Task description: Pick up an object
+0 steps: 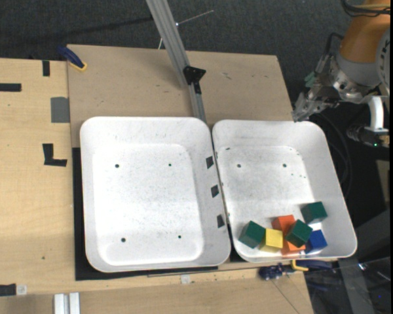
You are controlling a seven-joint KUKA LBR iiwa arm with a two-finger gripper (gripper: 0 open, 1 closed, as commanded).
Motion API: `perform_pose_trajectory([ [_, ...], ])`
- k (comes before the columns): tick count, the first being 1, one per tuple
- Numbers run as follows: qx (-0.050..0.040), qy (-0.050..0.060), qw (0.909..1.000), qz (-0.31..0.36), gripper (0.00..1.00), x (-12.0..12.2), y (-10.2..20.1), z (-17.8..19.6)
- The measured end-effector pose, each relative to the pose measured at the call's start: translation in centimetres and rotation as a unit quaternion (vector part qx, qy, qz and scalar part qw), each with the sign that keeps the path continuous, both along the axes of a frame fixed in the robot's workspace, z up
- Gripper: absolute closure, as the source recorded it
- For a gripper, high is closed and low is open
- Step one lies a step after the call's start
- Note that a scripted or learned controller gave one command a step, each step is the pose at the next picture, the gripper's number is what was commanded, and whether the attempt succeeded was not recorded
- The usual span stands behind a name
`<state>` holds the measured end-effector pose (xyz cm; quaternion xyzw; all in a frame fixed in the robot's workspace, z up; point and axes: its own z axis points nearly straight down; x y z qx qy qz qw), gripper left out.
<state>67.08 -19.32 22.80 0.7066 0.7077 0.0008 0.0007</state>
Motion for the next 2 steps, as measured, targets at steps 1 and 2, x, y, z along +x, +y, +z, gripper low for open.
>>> perform_pose_trajectory([
  [1,0.0009,0.001,1.0,0.002,1.0,-0.1,4.8,0.8],
  [2,0.001,0.001,1.0,0.003,1.0,-1.1,10.6,1.6],
])
